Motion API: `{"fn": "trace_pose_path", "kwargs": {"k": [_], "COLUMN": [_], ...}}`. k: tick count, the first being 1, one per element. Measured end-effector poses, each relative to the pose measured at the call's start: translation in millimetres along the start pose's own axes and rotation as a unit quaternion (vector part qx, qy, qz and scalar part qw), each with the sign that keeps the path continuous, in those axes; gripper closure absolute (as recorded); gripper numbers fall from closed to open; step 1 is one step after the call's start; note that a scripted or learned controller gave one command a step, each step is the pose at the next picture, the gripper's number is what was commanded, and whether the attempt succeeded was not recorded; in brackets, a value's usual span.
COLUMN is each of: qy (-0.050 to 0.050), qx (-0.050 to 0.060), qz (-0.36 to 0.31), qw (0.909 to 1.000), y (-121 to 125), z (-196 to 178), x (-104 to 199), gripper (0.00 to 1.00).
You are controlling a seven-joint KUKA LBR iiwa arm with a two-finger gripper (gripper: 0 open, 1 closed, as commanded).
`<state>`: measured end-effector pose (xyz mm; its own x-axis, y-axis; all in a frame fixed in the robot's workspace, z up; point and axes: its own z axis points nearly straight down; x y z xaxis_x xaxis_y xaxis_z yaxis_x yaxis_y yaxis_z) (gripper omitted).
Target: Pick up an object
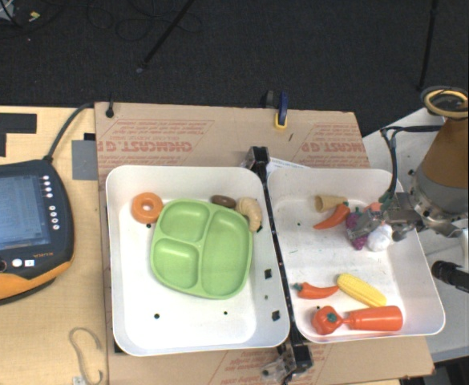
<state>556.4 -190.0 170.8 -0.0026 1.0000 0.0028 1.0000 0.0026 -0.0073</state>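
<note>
My gripper (382, 221) reaches in from the right and is low over the right bin (426, 291), at its far right side. A purple toy (357, 229) and a small white piece (378, 240) lie right against its tip. Whether either is gripped is hidden. An orange pepper (331, 217) and a tan cone (326, 202) lie just left of it. Nearer the front are a yellow corn cob (361, 289), a small orange carrot (317, 290), a red tomato (326, 320) and an orange cylinder (373, 319).
The left bin (130, 303) holds a green divided plate (201, 248), an orange ring (147, 207), a brown piece (223, 201) and a beige piece (251, 212). A tablet controller (18, 227) lies on the bench at the left. The bins' shared wall (271, 247) runs between them.
</note>
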Motion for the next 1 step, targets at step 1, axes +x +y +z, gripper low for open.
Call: {"fn": "trace_pose_path", "kwargs": {"k": [1], "qy": [0.0], "qx": [0.001], "qz": [0.0], "qw": [1.0], "y": [-10.4], "z": [55.6], "x": [5.0], "gripper": [0.0]}}
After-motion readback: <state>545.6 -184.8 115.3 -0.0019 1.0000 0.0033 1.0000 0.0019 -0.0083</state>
